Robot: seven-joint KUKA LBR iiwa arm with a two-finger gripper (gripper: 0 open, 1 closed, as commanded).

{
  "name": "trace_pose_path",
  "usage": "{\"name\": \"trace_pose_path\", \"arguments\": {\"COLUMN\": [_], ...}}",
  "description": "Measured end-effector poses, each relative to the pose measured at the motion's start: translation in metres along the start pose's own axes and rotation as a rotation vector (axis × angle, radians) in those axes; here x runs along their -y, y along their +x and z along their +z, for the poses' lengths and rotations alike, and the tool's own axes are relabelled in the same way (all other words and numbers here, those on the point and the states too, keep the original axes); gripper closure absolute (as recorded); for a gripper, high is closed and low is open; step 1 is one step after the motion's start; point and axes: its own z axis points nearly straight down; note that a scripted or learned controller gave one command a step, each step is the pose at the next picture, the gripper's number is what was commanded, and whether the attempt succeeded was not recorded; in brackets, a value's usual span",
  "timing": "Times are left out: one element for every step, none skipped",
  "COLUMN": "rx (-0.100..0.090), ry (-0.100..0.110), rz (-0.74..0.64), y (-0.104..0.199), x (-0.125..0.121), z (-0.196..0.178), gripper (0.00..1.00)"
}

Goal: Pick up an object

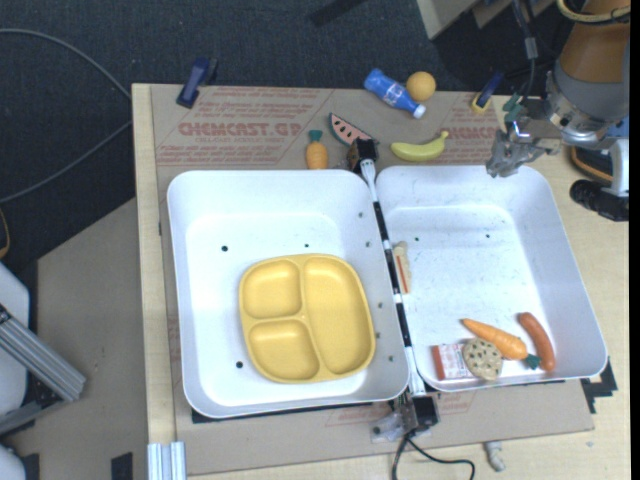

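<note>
1. The gripper (508,158) hung over the far right corner of the right bin (470,218); whether it was apart or together could not be told.
2. A carrot (495,337), sausage (537,338), cookie (483,359) and packet (449,362) lay at that bin's near edge.
3. A yellow tray (304,317) sat in the left bin (200,268).

- The grey arm (590,53) enters from the upper right of the camera view, its orange band showing at the top edge.
- The wrist angles down and to the left, ending in a metallic gripper (508,156).
- The gripper points downward, low in the frame relative to the wrist.
- Nothing shows between its fingertips.
</note>
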Motion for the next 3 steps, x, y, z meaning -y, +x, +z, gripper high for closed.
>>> {"name": "trace_pose_path", "arguments": {"rx": [-0.004, 0.000, -0.003], "ry": [0.006, 0.000, 0.007], "rz": [-0.002, 0.001, -0.001], "y": [0.113, 0.085, 0.128], "x": [0.023, -0.011, -0.009], "z": [0.022, -0.002, 0.030], "gripper": [1.00, 1.00, 1.00]}}
